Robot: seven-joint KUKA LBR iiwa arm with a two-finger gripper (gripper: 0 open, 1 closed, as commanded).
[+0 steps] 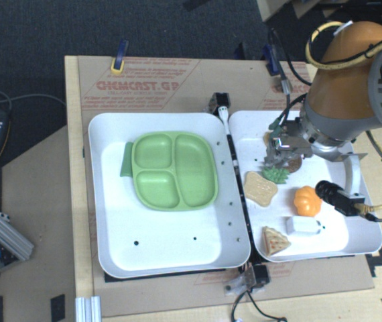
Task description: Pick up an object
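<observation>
My gripper (277, 157) hangs low in the right bin (362, 237), near its back left part. Its tip is just above a small green leafy toy (276, 174) and beside a brown object (293, 164) that the wrist partly hides. A tan toast-like piece (260, 188) lies left of centre in this bin. To the right of it sits an orange ball-shaped fruit (306, 201). Near the front edge are a small white block (303, 225) and a tan wedge (275, 240). I see nothing lifted off the bin floor.
The left bin (107, 200) holds a green divided plate (175, 170) near its back centre. A ridge where the two bins meet (236, 180) runs just left of the gripper. The arm's orange band (348, 59) looms over the right bin's back edge.
</observation>
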